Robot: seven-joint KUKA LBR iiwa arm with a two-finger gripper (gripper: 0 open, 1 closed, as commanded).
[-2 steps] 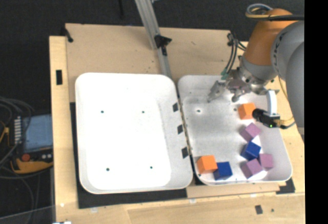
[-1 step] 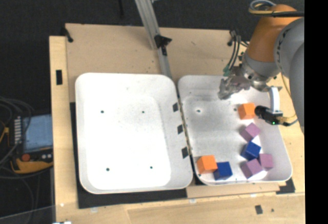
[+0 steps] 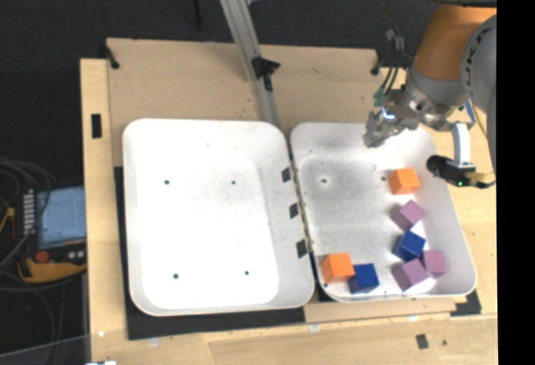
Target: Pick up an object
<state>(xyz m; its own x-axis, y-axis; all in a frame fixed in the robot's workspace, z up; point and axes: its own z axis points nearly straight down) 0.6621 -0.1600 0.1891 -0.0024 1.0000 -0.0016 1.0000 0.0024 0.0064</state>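
Gripper (image 3: 380,131) sits over the right bin's (image 3: 334,213) far edge, near its far-right corner; can't tell its state from here. Blocks crowd the bin's right wall and near edge: orange block (image 3: 404,180), purple cube (image 3: 410,214), blue block (image 3: 410,244), another orange (image 3: 338,266). Bin's middle and left bin (image 3: 209,213) are open floor.
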